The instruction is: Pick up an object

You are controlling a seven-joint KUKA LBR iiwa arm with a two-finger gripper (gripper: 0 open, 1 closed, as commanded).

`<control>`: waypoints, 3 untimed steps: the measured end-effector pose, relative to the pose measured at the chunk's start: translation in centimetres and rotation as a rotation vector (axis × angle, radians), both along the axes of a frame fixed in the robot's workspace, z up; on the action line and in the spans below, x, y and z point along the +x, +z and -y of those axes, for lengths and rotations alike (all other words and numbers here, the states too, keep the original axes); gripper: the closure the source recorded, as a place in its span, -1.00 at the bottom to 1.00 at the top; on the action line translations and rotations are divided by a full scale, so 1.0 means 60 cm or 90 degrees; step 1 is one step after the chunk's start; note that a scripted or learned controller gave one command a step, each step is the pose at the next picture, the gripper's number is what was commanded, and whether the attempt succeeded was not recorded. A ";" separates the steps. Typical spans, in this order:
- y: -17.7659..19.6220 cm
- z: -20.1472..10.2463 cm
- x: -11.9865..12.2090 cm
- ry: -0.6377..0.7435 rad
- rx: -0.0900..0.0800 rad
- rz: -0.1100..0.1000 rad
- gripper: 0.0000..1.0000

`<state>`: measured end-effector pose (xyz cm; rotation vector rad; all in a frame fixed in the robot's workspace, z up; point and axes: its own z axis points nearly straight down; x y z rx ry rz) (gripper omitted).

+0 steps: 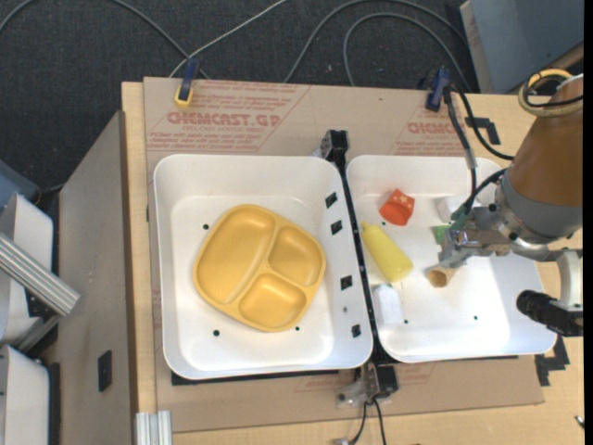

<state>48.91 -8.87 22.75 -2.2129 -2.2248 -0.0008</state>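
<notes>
Over the right bin, the gripper hangs beside a tan cone; grip state unclear.

Two shallow white plastic bins. One yellow three-compartment plastic tray. One small red plastic object. One elongated yellow plastic object. One small tan cone-shaped object.

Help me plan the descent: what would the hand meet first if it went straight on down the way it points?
Probably the small tan cork-like cylinder lying just below the hand, though depth is unclear from above.
</notes>
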 end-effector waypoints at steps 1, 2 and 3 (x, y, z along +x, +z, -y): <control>-0.016 -0.098 0.015 0.001 0.000 -0.001 1.00; -0.022 -0.197 0.035 0.002 0.000 0.001 1.00; -0.006 -0.293 0.053 0.002 0.000 0.002 1.00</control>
